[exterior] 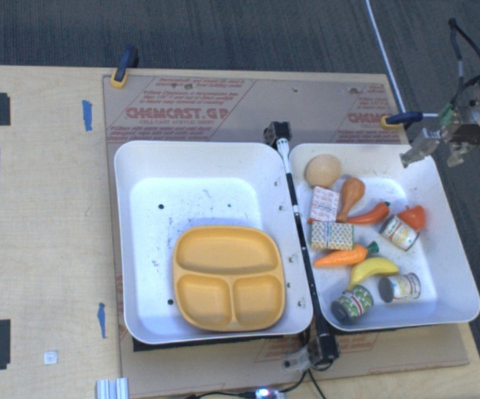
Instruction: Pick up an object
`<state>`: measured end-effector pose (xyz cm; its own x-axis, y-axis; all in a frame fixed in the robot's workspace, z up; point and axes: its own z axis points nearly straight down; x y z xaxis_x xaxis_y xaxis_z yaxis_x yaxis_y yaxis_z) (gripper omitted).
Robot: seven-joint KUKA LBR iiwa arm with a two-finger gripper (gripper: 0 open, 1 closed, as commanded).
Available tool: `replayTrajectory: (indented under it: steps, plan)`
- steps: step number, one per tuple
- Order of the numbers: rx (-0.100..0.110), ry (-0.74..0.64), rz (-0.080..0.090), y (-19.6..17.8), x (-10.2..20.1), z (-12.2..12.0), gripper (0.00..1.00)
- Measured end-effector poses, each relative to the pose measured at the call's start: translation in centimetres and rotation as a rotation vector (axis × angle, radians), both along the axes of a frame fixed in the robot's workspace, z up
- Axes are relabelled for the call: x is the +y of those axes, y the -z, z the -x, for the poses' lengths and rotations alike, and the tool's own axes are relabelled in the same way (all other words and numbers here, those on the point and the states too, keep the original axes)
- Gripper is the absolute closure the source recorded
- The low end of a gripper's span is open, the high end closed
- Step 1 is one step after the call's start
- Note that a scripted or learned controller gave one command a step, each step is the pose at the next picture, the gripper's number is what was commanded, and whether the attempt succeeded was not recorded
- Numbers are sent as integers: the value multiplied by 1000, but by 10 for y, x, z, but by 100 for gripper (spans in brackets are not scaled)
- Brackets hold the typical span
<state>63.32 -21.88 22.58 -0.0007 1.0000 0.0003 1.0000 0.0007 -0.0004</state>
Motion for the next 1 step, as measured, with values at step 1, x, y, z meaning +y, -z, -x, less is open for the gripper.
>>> replayTrajectory:
  steps: [1]
  plan:
    - [-4, -2, 1, 140, 32, -34, 0]
